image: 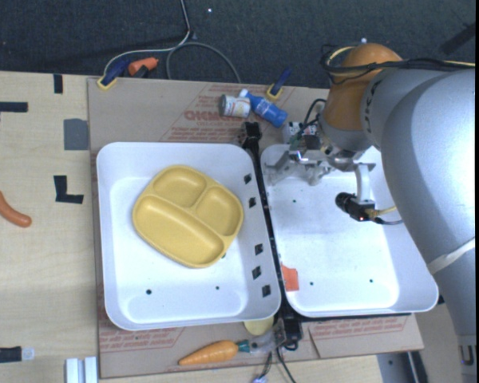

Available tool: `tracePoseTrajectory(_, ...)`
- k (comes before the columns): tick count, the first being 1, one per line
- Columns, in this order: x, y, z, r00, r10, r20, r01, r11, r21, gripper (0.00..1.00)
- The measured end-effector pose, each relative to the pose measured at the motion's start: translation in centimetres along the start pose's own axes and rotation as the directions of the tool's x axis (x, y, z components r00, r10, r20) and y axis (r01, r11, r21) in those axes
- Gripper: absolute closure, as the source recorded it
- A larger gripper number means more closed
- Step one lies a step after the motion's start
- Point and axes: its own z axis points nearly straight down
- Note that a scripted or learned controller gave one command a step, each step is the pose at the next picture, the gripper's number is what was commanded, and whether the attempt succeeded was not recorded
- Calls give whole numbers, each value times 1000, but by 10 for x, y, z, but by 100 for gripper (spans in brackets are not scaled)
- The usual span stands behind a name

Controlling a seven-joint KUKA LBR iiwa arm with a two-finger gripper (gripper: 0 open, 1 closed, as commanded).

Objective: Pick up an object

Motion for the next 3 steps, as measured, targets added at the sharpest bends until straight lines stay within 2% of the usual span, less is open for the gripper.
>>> tracePoseTrajectory(1, 0, -1, -10, 1000, -1, 2, 1, 1000, -1, 100)
tracePoseTrajectory(2, 0, -1, -10, 1000, -1, 2, 1, 1000, 0, 0)
tracePoseTrajectory(3, -79, -2, -53, 1000, 8, 4, -8, 1000, -2, 0)
